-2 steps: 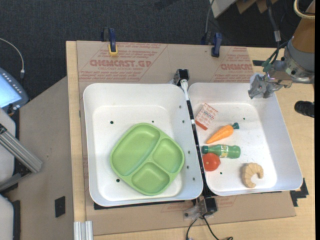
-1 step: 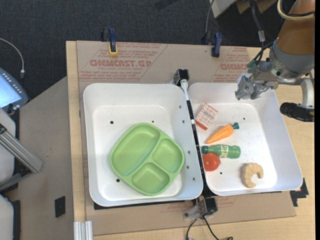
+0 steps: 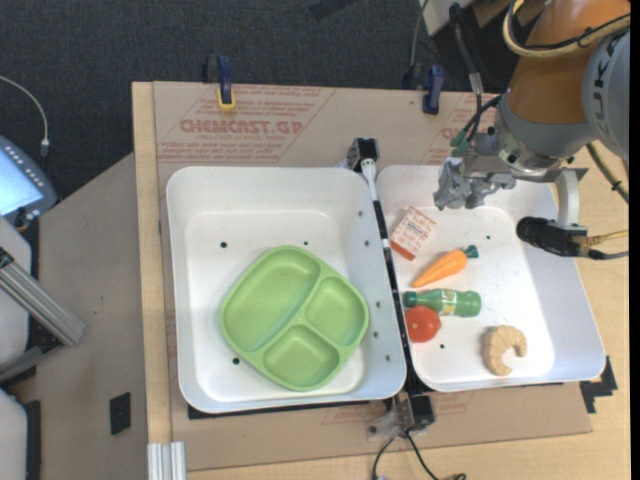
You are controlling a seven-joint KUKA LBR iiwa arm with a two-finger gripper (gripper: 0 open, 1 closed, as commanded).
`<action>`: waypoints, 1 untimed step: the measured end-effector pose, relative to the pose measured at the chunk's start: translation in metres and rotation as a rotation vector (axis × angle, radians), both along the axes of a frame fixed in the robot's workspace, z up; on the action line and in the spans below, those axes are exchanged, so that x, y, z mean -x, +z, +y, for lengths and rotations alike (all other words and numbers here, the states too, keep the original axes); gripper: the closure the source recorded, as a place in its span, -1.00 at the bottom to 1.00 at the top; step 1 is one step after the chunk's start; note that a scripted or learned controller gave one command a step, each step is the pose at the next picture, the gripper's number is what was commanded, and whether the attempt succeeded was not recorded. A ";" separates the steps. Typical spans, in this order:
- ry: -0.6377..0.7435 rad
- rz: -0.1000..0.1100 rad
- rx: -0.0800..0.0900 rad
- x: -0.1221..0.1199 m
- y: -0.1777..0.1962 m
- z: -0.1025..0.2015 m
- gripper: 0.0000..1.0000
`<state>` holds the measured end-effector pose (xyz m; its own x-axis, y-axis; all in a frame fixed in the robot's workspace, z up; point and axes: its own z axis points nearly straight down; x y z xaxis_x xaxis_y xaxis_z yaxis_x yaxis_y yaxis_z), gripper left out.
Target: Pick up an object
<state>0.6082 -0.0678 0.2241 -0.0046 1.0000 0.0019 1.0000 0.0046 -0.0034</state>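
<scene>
Five small things lie in the right bin (image 3: 560,363), below my gripper (image 3: 462,194), which hangs in the upper right of the frame; I cannot tell how it is set. Nearest is the snack packet (image 3: 412,231), just down-left of me, its long axis slanting toward the carrot (image 3: 440,267).

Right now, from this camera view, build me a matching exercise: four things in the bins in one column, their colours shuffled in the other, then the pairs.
Things:
1. divided plate
2. carrot
3. croissant
4. tomato

Colours:
A. red
B. tan
C. light green
D. orange

Pairs: 1-C, 2-D, 3-B, 4-A
</scene>
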 end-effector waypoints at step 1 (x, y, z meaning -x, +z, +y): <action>0.001 0.000 -0.001 0.009 -0.010 0.053 1.00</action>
<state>0.5990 -0.0145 0.2145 -0.0057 1.0000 0.0026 1.0000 0.0057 -0.0032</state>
